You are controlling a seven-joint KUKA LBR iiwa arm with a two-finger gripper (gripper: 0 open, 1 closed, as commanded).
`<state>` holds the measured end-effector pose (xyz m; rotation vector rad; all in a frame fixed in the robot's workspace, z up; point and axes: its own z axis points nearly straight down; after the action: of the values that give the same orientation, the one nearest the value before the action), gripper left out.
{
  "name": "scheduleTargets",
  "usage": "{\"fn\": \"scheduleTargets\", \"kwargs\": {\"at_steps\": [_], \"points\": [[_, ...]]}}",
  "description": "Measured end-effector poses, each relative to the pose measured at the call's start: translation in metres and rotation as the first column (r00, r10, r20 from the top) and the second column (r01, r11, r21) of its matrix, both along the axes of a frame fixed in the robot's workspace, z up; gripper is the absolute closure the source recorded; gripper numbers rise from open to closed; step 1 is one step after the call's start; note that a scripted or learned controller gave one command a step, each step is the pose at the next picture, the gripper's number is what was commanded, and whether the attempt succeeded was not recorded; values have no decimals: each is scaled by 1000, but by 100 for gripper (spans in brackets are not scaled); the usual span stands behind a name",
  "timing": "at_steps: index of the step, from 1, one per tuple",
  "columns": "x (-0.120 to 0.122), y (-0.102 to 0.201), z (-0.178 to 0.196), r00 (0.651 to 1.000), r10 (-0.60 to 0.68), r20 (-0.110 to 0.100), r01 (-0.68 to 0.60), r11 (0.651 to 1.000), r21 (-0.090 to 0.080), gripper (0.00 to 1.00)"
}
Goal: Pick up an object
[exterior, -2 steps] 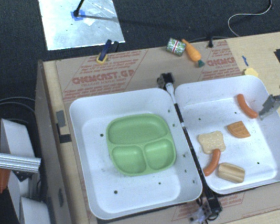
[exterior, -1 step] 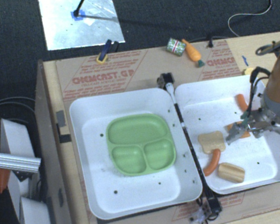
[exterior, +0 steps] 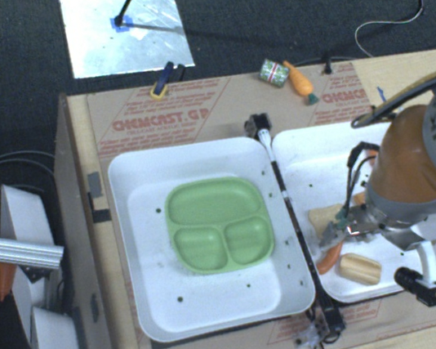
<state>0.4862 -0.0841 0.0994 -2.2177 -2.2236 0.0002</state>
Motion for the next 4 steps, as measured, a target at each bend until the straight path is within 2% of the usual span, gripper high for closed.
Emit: {"fn": "scheduleTargets", "kwargs": {"at_steps": [1,2,3,4], "points": [[90,-4,-15,1000,1,3,-1,1000,-1,0],[6,-6,-15,1000,-2,1,2,1000,0,0],[86,-51,-2,1000,1,4,-1,1000,-2,0],[86,-51,9,1000,4,5,-4,1000,-2,100]]}}
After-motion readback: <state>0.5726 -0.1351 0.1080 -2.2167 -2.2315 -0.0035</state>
